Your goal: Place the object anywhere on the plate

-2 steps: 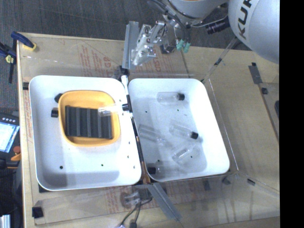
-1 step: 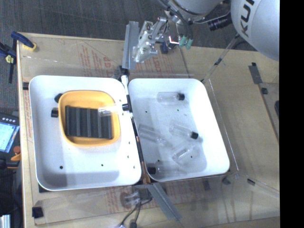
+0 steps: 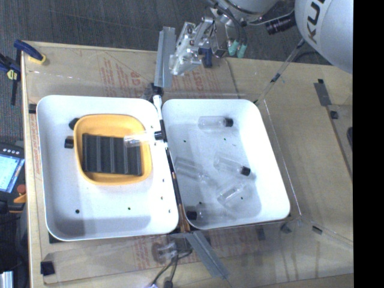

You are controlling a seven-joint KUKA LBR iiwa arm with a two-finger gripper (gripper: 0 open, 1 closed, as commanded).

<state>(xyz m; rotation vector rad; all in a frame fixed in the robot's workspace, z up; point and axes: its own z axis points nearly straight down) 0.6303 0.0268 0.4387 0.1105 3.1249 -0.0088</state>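
A clear plastic vial (image 3: 140, 138) is lying on the yellow plate (image 3: 111, 128), at the plate's right rim, one end reaching over a dark ribbed insert (image 3: 115, 155) that is filling the plate's middle. The plate is sitting in the left bin (image 3: 60, 209), toward that bin's back. The gripper (image 3: 191, 48) is hanging over the tabletop (image 3: 300, 101) behind the plate and to its right, well apart from it, past the far edge of the right bin (image 3: 273, 185); whether its jaws are spread or pressed together cannot be told from this angle. To the plate's right, several more clear vials are lying scattered in the right bin, one (image 3: 215, 123) near its back wall and another (image 3: 233, 167) toward its middle.
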